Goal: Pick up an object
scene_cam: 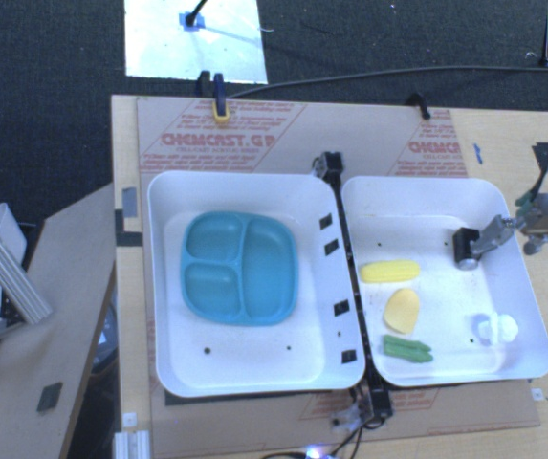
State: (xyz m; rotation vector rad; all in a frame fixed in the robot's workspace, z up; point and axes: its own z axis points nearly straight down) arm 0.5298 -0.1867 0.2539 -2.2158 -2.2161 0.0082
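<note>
The right bin (427, 194) holds a yellow corn cob (389, 272) near its left wall. Just below the cob lies a yellow-orange slice (402, 310), and a green pod (407, 349) rests by the front wall. A small white object (496, 329) sits in the front right corner. My gripper (539, 222) hangs at the bin's right rim, to the right of and above all these items. It touches none of them.
A blue divided plate (240, 267) lies in the left bin (173, 256). The two bins meet at a ridge with black clips. A grey metal frame (6, 266) stands off the bench at the far left.
</note>
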